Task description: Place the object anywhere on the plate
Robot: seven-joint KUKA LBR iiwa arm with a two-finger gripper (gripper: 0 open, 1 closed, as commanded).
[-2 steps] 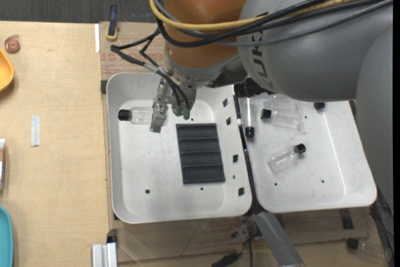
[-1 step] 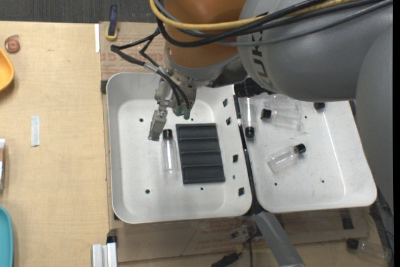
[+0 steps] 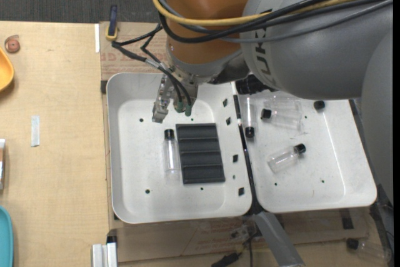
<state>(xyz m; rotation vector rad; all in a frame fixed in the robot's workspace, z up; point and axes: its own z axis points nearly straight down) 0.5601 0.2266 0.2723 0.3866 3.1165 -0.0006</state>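
While fingers [image 3: 167, 104] look empty, perhaps closed, vial [image 3: 170, 152] lies lengthwise, cap up.

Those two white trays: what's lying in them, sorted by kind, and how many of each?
Clear vials with black caps: 4, one in the left bin, three in the right bin.
Black ribbed plate: 1, in the left bin.
Total: 5 things.
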